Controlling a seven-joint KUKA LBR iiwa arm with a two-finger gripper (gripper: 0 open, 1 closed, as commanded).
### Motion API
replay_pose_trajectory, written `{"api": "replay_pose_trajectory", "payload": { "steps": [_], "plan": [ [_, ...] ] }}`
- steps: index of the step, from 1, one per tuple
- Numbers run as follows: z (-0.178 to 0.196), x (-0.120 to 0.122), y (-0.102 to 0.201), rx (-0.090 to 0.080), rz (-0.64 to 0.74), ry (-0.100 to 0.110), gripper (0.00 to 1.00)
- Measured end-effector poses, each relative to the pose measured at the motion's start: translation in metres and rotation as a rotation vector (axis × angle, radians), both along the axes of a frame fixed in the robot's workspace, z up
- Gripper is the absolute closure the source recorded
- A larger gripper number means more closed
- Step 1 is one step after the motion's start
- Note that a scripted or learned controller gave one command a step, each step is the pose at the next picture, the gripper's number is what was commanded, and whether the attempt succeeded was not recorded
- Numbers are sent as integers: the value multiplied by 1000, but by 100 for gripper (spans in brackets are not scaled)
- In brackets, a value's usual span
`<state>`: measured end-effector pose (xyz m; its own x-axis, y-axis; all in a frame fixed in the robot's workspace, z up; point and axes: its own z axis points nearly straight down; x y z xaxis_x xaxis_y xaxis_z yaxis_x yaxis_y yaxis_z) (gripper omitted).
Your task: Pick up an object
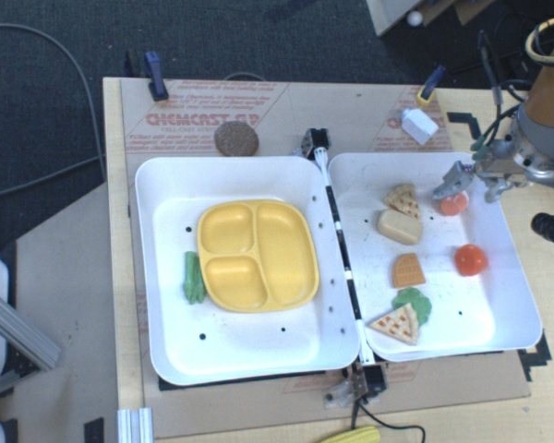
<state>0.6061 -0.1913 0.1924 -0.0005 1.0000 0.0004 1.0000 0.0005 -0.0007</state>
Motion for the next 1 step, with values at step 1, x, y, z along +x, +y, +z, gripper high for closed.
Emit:
{"api": "replay_pose_trajectory", "payload": {
  "steps": [1],
  "plan": [
    [-108,-37,44,0,0,0,0]
  ]
}}
